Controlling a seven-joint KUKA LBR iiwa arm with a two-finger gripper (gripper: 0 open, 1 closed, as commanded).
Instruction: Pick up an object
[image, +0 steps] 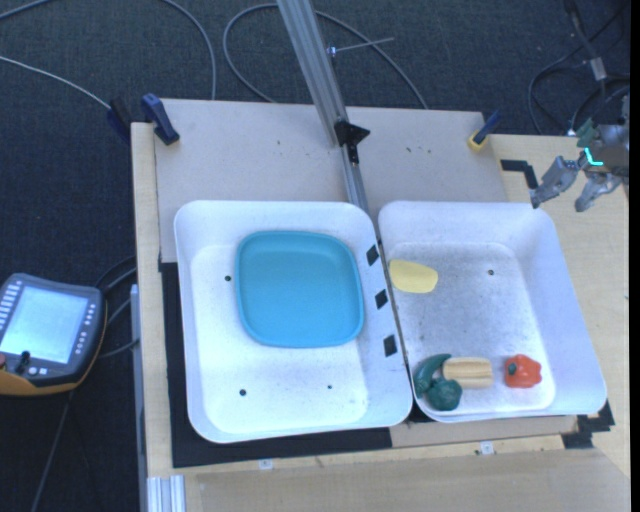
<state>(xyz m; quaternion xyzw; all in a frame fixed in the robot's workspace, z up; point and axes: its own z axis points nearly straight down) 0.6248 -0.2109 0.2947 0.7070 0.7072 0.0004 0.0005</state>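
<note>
Nearest you, the right bin (575, 330) had a green pepper (437, 383), a tan block (468, 372) and a red pepper (521, 371) along its front edge, a yellow piece (412, 276) further back. Your gripper (572, 186) sat beyond the far right corner, fingers spread, gripping nothing.

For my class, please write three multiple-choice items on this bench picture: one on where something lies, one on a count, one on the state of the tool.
1. Where is the blue plate?
A. left bin
B. right bin
C. bare bench

2. How many things lie in the right bin?
A. two
B. four
C. six

3. The tool is
A. gripping the red tomato
B. pressing on the plate
C. open, beyond the right bin's far right corner

Answers: 1 A, the plate fills the left bin's middle. 2 B, yellow piece, green vegetable, tan piece, tomato. 3 C, its fingers are spread with nothing between.
</note>
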